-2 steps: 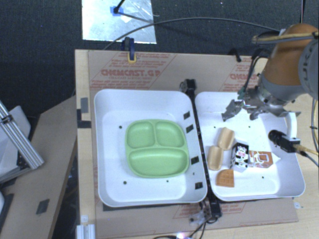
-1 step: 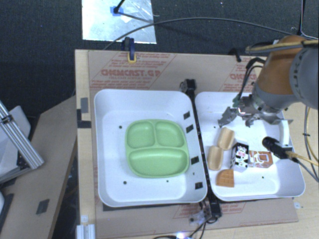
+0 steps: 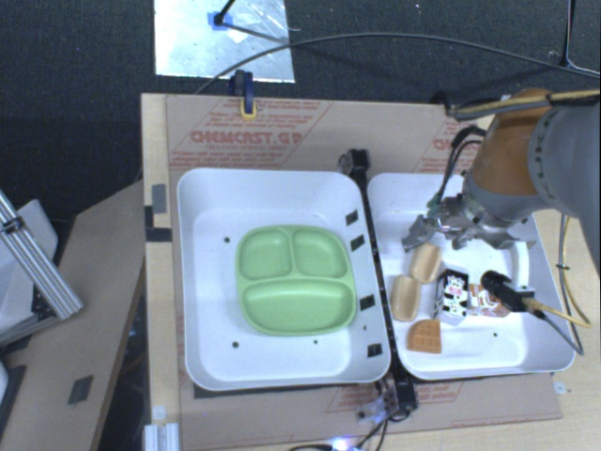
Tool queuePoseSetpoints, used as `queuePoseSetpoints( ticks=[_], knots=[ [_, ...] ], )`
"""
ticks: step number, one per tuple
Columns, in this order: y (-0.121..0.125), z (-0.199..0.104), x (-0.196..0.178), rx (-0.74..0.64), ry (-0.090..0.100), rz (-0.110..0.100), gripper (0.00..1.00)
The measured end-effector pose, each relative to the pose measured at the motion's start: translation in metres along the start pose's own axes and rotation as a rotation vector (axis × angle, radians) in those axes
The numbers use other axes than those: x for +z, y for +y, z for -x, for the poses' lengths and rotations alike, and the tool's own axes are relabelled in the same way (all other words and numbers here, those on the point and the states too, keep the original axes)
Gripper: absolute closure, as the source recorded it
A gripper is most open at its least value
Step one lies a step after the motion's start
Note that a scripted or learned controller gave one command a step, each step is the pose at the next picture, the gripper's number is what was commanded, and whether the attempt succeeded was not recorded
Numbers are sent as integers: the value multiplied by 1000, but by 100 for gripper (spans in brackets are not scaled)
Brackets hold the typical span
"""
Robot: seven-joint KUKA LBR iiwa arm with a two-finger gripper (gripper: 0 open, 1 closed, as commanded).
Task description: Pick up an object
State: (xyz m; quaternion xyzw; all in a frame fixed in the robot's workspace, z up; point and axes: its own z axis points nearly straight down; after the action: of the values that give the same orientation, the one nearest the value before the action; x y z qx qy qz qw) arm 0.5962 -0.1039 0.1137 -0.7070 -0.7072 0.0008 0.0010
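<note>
Taking the small white printed box (image 3: 454, 297) near the middle of the right bin (image 3: 526, 357) as the reference, the gripper (image 3: 439, 231) hangs just up the view from it and slightly to its left, at the end of the grey arm (image 3: 549, 158) that comes in from the box's right. Whether the gripper is open or closed cannot be told from this angle, and nothing can be seen held in it. The likeliest target is the upper tan roll (image 3: 425, 262), a short loaf-shaped piece lying just up and left of the box, directly beneath the gripper's near edge and apart from the box. A second tan roll (image 3: 406, 298) lies left of the box, and an orange waffle-like square (image 3: 424, 337) sits below and left of it; a small reddish-and-white item touches the box's right side, too small to identify. Far to the box's left, in the left bin (image 3: 211, 350), rests a green divided plate (image 3: 296, 280). The upper roll looks like play food: probably light, fairly stiff, with a smooth rounded skin that could squirt out of a pinch made near either tapered end. The safest hold is judged to be across its narrow width at the middle, where the sides run nearly parallel, with the gripper turned to match the roll's slant. The second roll lies close below it, so a low, centred descent matters to avoid nudging both.
</note>
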Motion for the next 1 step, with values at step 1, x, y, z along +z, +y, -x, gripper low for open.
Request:
queuePoseSetpoints(
  ticks=[1],
  knots=[
    [0, 0, 31, 1, 0, 1, 0]
  ],
)
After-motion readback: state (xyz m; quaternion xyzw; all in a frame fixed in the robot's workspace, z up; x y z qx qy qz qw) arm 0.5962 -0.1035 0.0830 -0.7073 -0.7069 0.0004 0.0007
